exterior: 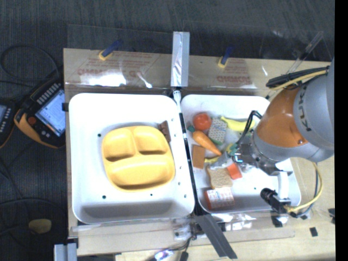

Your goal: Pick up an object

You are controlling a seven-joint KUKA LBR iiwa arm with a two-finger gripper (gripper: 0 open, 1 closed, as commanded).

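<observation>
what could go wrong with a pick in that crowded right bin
1. The items sit packed together: the carrot lies against the tomato and the sponge, so a grasp may catch or push a neighbour.
2. The arm covers part of the right bin, hiding what lies under the wrist.
3. The can lies on its side and may roll if nudged.

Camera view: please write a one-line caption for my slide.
KUKA arm's gripper low in the right bin among toy foods; yellow tray in the left bin.
</observation>
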